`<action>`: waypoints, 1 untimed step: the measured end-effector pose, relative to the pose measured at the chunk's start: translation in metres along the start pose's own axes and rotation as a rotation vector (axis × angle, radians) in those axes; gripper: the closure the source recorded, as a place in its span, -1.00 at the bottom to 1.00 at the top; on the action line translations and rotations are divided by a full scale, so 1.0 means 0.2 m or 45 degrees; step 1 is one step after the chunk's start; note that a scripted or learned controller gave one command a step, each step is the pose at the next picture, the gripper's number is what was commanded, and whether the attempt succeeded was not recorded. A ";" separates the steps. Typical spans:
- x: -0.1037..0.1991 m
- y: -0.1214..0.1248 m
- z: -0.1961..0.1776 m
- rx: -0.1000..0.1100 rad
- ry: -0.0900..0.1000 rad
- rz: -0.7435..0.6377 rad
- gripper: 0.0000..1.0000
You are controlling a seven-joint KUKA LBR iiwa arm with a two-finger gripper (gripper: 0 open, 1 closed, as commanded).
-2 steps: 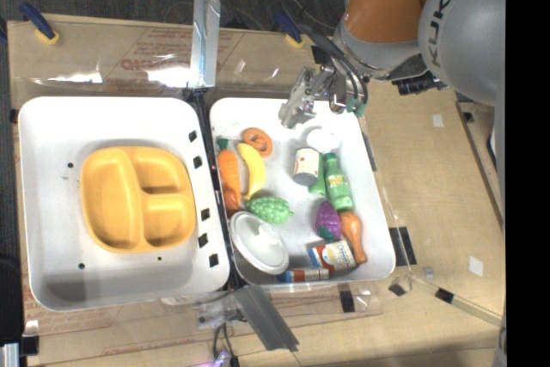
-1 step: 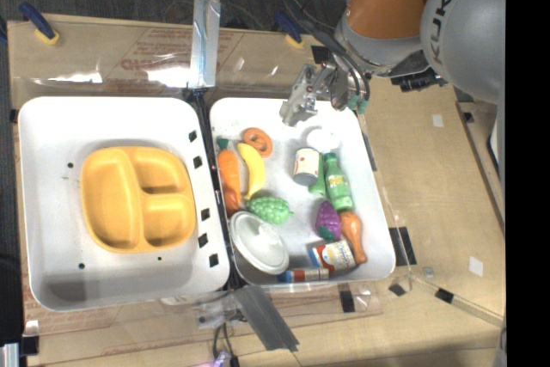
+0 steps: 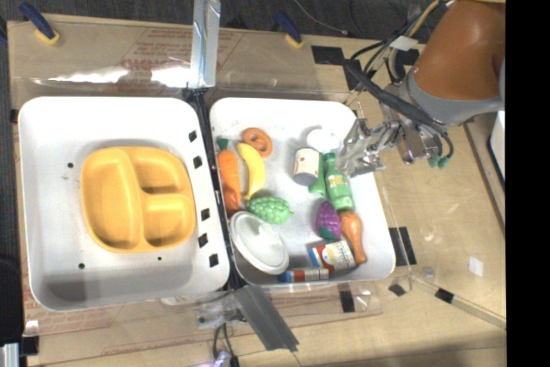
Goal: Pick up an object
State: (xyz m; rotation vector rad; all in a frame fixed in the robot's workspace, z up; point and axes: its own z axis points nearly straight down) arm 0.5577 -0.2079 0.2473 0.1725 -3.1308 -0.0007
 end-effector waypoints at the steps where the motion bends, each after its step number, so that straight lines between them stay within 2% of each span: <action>1: -0.07 0.29 0.30 -0.003 -0.002 -0.205 1.00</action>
